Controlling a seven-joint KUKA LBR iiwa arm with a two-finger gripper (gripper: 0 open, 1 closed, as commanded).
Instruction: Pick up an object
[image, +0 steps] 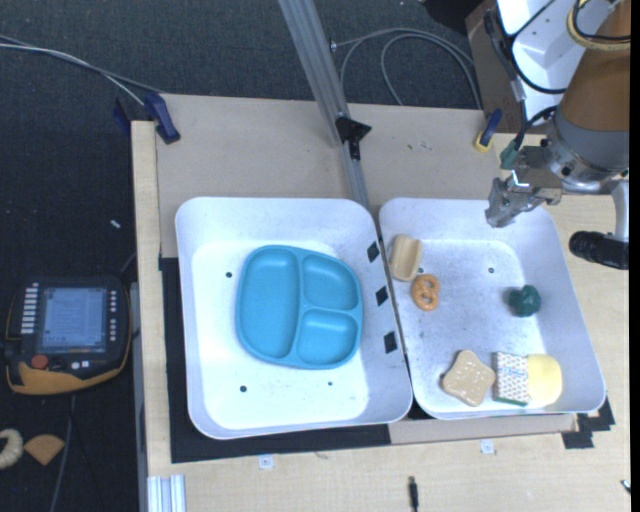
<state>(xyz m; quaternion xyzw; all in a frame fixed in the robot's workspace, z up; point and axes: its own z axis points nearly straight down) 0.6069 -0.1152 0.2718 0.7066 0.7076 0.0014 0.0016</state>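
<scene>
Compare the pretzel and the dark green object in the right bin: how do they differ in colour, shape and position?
Colour: the pretzel is orange-brown; the green object is dark teal-green.
Shape: the pretzel shows looped holes; the green object is a solid rounded lump.
Position: the pretzel lies near the bin's left wall; the green object sits toward its right side.
Both are small and lie in the right bin.

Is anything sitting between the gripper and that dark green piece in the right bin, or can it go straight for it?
Nothing visible blocks it. The gripper hangs at the right bin's far rim, and only bare bin floor lies between it and the dark green piece, which sits alone.
</scene>
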